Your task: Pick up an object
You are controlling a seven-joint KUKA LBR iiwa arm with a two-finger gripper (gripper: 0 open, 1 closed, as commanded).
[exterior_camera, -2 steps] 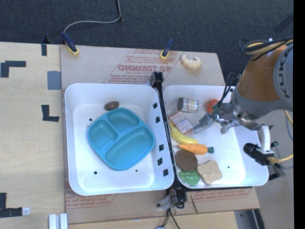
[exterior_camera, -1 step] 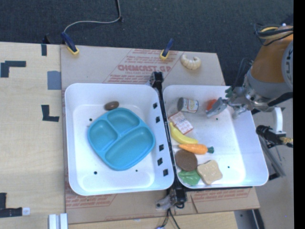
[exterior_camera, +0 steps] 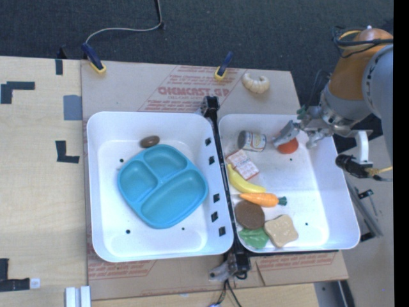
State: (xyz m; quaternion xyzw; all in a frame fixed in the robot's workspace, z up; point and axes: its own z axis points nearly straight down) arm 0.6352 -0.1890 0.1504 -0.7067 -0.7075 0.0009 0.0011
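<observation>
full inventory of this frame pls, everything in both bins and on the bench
divided plate: 1, blue, left bin
small oval item: 1, brown, left bin, above the plate
can: 1, silver, right bin, upper left
red item: 1, red-orange, right bin, by the gripper
packet: 1, red and white, below the can
banana: 1, yellow
carrot: 1, orange
round patty: 1, brown
bread slice: 1, tan
leafy item: 1, green
bins: 2, white
ring-shaped item: 1, cream, on cardboard
clamps: 2, yellow-blue
gripper: 1, grey
</observation>
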